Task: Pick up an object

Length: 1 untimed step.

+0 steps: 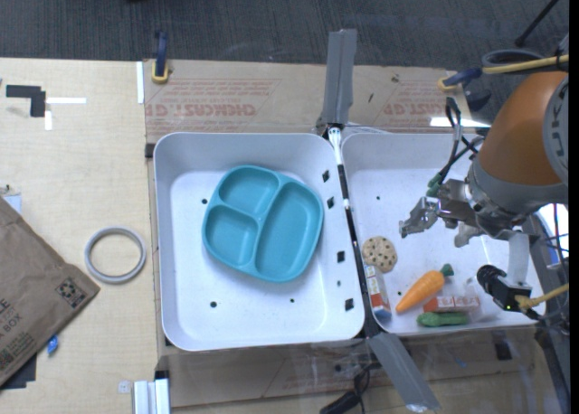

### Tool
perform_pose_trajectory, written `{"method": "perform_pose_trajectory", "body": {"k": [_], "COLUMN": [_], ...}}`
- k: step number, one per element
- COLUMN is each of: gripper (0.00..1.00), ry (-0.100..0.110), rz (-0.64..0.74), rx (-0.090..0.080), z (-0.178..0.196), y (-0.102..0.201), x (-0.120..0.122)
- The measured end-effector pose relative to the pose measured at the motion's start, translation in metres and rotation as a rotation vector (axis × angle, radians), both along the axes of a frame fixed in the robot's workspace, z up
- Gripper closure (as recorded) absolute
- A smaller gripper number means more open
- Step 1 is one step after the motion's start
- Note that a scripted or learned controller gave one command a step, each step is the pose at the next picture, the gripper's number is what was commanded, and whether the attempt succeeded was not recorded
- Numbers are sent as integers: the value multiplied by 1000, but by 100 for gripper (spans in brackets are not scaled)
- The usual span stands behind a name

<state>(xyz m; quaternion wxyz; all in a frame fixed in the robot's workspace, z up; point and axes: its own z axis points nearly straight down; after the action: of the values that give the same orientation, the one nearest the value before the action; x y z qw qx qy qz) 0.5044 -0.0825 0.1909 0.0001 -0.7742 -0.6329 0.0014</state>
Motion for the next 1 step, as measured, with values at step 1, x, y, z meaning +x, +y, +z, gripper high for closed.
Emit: {"method": "perform_pose_trajectory", "body": {"k": [1], "gripper": [0], "ry": [-18], "rz": [-108], "rx": [1], "z": [-92], "y": [-20], "x": [-22]}}
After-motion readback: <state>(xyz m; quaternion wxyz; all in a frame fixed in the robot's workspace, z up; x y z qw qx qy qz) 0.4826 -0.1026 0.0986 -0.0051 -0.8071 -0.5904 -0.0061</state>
